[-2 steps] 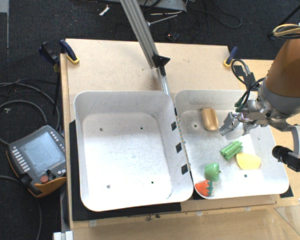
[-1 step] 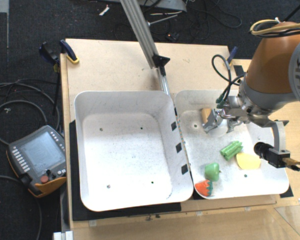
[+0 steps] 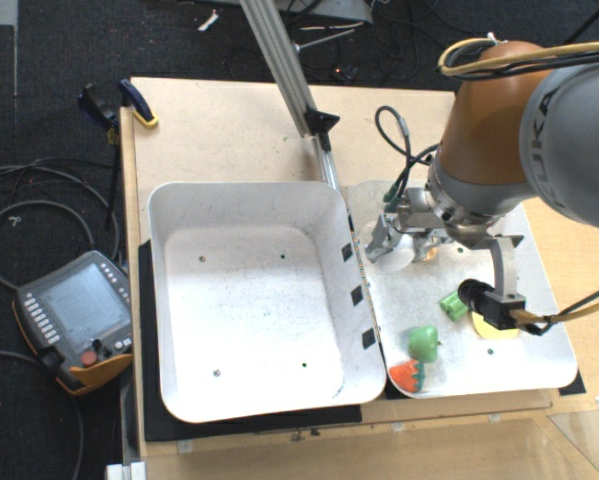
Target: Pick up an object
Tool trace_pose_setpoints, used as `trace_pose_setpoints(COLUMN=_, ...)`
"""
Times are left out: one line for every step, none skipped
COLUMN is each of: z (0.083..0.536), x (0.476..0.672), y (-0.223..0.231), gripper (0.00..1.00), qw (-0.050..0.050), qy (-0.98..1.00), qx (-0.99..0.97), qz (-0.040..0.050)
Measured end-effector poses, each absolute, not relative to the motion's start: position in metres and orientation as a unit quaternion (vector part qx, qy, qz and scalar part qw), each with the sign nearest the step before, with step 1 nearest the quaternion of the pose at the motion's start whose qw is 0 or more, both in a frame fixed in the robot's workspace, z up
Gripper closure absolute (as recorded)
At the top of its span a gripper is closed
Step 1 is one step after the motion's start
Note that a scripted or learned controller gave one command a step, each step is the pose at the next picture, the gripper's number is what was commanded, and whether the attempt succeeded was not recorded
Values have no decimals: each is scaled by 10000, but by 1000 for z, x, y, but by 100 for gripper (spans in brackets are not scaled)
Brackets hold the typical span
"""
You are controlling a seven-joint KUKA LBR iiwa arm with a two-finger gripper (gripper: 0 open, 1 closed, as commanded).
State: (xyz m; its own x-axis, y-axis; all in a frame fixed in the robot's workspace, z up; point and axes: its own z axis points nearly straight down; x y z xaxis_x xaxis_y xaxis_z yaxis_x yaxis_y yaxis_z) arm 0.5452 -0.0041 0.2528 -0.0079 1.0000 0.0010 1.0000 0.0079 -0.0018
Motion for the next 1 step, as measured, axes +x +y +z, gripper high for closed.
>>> trace_pose_setpoints(z=237, x=553, y=49, gripper=100, qw=15, qy=-7100, qx=-7042, qz=5)
